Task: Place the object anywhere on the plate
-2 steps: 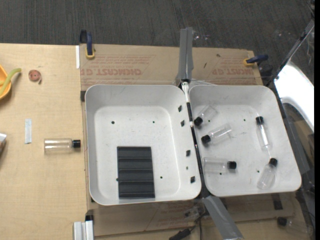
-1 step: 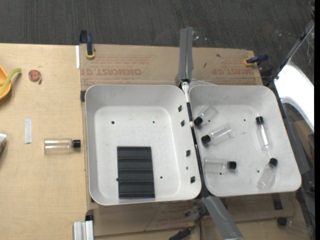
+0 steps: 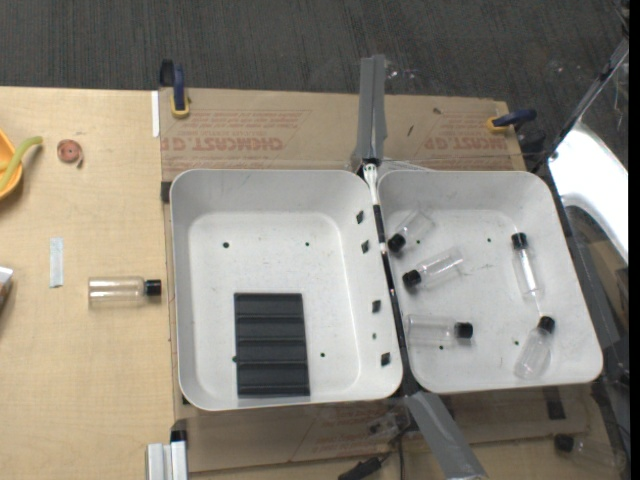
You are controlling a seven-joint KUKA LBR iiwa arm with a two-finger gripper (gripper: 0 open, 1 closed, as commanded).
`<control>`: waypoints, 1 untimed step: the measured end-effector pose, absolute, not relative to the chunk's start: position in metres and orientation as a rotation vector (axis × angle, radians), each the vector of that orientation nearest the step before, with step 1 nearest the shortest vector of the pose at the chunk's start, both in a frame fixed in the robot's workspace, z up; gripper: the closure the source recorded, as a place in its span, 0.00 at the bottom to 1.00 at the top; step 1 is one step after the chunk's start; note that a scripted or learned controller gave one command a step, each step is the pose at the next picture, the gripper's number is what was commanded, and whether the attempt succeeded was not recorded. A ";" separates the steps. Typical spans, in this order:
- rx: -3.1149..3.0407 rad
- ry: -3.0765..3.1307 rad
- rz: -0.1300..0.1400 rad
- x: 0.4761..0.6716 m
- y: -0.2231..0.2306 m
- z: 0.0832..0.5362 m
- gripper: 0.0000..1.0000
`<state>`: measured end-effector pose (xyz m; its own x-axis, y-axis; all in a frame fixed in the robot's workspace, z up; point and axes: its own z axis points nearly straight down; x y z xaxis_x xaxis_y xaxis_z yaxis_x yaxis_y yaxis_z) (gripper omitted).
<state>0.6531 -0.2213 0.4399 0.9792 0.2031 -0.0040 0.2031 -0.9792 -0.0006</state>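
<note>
the plate [image 3: 270, 345] is the dark ribbed slab lying flat in the left bin [image 3: 182, 268], toward its near edge; what you have to carry to it lies in the right bin [image 3: 562, 218], where five clear vials with black caps are scattered, all on their sides; which one is meant the task does not say, so judge by reach; the arm comes in from the right of the view, so the upright-running vial [image 3: 525, 268] and the corner vial [image 3: 535, 350] look the nearer picks, and both have open floor around them; the first has its long axis running away from you with the cap at the far end; the second slants, cap toward the bin's middle, its body close to the near rim, which may crowd a descent; the other three, the top vial [image 3: 410, 232], the middle vial [image 3: 437, 269] and the low vial [image 3: 435, 330], lie closer to the wall shared with the left bin; how the jaws stand, and whether they hold anything, you cannot tell from this view; whichever vial you take, close across its narrow width, then travel left over the dividing wall to the plate; a sixth vial [image 3: 120, 288] lies out on the tabletop [image 3: 80, 388], left of both bins
</note>
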 end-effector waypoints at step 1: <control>-3.124 -0.318 0.008 0.652 -0.222 0.440 0.00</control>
